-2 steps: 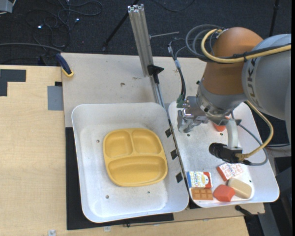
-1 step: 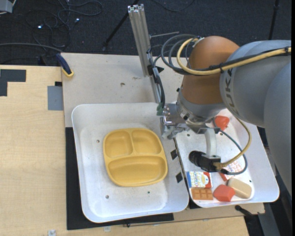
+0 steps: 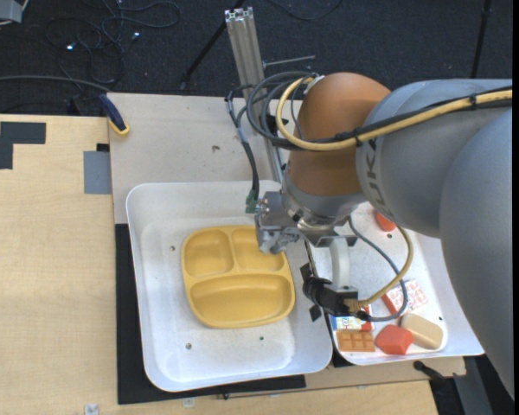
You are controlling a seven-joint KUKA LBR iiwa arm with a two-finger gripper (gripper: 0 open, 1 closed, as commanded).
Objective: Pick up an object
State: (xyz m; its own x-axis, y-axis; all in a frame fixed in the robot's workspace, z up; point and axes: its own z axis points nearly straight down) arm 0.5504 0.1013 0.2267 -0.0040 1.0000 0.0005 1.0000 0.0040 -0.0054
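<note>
A yellow divided plate [image 3: 238, 277] lies in the middle of the left white bin [image 3: 156, 318]. My gripper [image 3: 272, 236] hangs over the plate's far right corner, at the rim of its small upper right compartment. The wrist hides the fingertips, and nothing shows between them. The right bin [image 3: 457, 346] holds a red block [image 3: 394, 340], a cream block [image 3: 423, 330], an orange waffle-patterned piece [image 3: 356, 341] and a red-and-white card [image 3: 413, 297]. A further red piece [image 3: 385, 222] peeks out from under the arm.
The grey arm with its orange band [image 3: 337, 145] covers most of the right bin. An upright metal post [image 3: 245, 46] stands behind the left bin. Bare white floor surrounds the plate in the left bin.
</note>
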